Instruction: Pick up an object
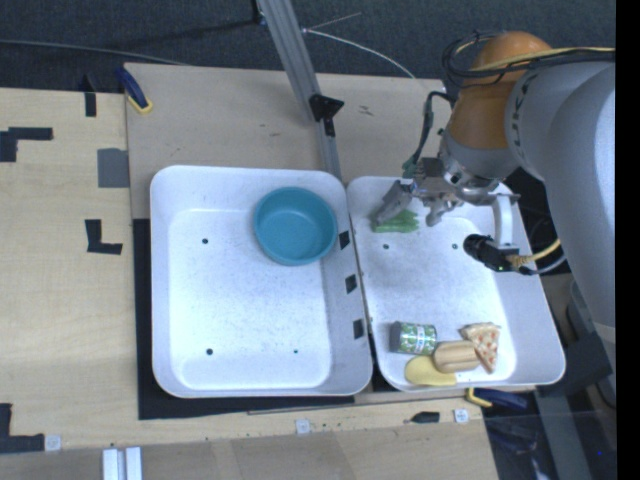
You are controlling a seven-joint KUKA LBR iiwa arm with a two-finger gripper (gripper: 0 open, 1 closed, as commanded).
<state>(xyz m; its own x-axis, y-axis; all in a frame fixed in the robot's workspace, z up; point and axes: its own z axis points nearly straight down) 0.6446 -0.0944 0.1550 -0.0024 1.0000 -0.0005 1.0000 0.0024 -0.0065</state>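
My gripper [414, 208] hangs over the far left corner of the right bin [530, 313], and its two fingers stand apart, so it is open. A small green leafy item [399, 225] lies on the bin floor just under the left fingertip [388, 209], touching or nearly touching it. Nothing sits between the fingers. At the bin's near end lie a green can [413, 338], a yellow banana-like piece [428, 372], a tan bun [456, 356] and a pizza slice [484, 343].
A blue bowl [295, 226] sits in the far part of the left bin [190, 298]. A grey metal pole [300, 68] slants down to the divider between the bins. A black connector with a cable [486, 252] hangs off the arm over the right bin.
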